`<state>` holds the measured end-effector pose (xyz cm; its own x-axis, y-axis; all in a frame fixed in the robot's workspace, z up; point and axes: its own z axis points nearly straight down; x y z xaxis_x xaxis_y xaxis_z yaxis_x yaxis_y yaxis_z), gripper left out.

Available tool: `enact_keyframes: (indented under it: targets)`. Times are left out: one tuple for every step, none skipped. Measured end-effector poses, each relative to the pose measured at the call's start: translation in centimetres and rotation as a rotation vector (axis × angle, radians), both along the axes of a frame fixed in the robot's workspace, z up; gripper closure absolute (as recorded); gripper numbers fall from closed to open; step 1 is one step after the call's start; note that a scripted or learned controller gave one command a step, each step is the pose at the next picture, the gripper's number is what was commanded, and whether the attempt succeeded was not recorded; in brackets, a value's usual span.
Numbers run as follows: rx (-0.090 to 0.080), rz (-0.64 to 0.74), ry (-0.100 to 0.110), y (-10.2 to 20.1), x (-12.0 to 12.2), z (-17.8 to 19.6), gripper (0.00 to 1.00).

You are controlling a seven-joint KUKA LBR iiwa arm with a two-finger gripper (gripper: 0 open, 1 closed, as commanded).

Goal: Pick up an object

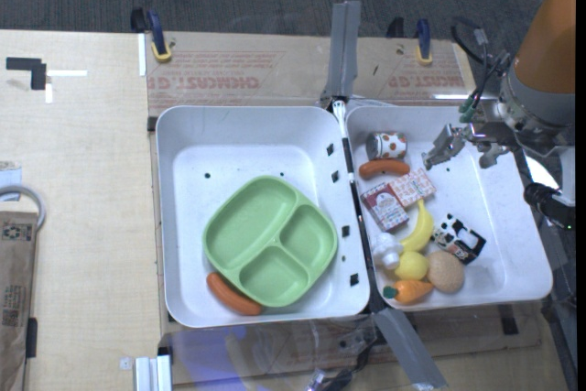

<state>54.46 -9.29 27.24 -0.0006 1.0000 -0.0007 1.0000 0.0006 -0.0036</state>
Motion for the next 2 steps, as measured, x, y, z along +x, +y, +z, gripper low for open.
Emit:
enact_keyframes:
  targets:
    - [0.003,0.315,-0.001,-0.7,-0.2,-16.3,0.0]
    - [0.001,0.202,-0.003,-6.5,0.3,-8.4,0.0]
